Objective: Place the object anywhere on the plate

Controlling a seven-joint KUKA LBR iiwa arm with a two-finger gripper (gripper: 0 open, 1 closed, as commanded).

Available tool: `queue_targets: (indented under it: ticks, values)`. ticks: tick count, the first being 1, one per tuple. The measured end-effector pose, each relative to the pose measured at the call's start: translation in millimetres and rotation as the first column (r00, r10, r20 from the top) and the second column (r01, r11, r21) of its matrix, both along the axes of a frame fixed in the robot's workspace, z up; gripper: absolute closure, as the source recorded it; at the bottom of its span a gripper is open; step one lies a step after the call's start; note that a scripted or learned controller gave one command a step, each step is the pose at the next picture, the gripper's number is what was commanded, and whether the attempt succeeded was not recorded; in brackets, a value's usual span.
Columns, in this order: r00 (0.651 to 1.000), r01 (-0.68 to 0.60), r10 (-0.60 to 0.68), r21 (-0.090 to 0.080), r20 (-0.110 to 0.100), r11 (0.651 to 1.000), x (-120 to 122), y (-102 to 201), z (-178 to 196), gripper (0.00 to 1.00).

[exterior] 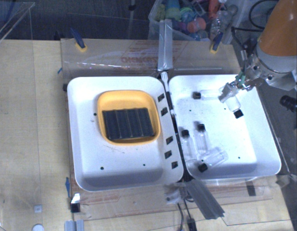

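Observation:
A yellow plate (102, 102) sits in the left bin (85, 167), and a dark ridged block (128, 123) lies flat on it. Several clear vials with black caps lie in the right bin (256, 158). One vial (231, 96) is at the far right of that bin, with its black cap (238, 113) pointing toward the front. My gripper (240, 82) is right at that vial's upper end, low over the bin's back right corner. Whether the vial is gripped or only touched is too small to make out.
Two more vials (202, 137) (212, 158) lie near the right bin's front left, and another (185, 138) lies against the divider (167, 129). A small capped vial (201, 96) lies near the back. A clear tub of toys (191, 8) stands behind the bins.

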State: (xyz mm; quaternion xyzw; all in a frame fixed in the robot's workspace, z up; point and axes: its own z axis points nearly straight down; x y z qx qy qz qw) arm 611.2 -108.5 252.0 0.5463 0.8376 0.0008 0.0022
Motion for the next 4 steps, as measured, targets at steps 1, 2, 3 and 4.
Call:
queue_targets:
  ticks: [1, 2, 3, 4]
  values:
    - [0.980, -0.198, 0.198, -0.001, 0.001, 0.980, 12.7, -1.3, 9.0, 1.00]
    - [0.937, -0.350, 0.350, -0.002, 0.002, 0.937, 25.1, -13.7, 17.6, 1.00]
    - [0.867, -0.499, 0.499, -0.004, 0.002, 0.867, 50.3, -36.6, 13.4, 1.00]
    - [0.765, -0.644, 0.644, 0.000, -0.002, 0.765, 25.1, -66.0, -33.7, 1.00]
